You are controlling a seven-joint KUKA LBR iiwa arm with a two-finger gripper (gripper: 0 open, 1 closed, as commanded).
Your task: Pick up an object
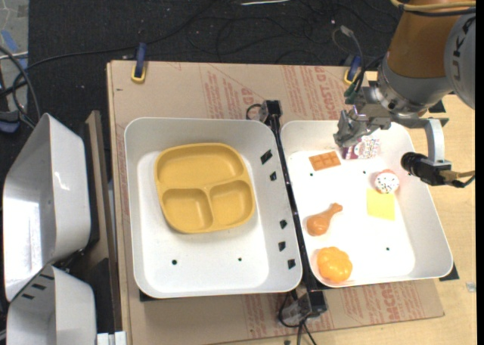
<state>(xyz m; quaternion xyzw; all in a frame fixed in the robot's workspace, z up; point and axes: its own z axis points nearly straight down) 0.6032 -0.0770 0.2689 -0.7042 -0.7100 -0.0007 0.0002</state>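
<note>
My gripper (349,138) hangs over the back of the right bin (423,260), just left of a small pink and white patterned object (367,148) and just above-right of an orange waffle piece (325,160). Further forward in that bin lie a white speckled round toy (386,182), a yellow square slab (381,204), an orange drumstick (323,219) and an orange pepper-like toy (333,264). I see nothing clearly between the fingers.
The left bin (144,260) holds a yellow divided plate (203,187). A black divider with clips (286,200) runs between the bins. White containers (45,207) stand off the bench at the left. Cables lie on the floor behind.
</note>
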